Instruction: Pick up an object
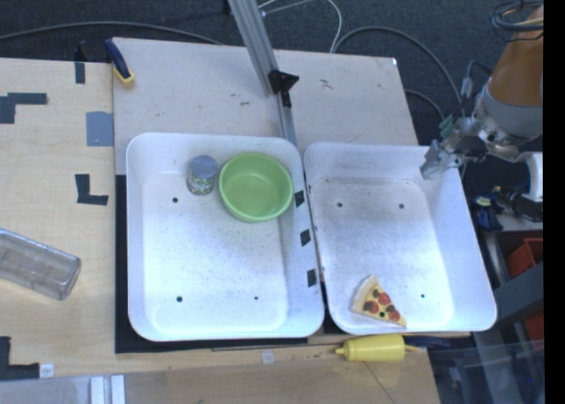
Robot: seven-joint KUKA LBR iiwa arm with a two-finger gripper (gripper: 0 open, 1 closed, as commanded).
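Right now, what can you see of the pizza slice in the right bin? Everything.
The pizza slice is a small toy wedge, tan crust with yellow topping and red and dark spots, likely plastic. It lies flat on the floor of the right bin, near the front edge, its point toward the bin's front right corner. Nothing touches it except the bin floor. The pincer is at the bin's far right rim, well away from it.

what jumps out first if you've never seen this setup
The bright green bowl in the left bin draws the eye first, with a small can touching its left side. Next is the pizza slice toy lying alone near the right bin's front edge. The gripper sits at that bin's far right corner.
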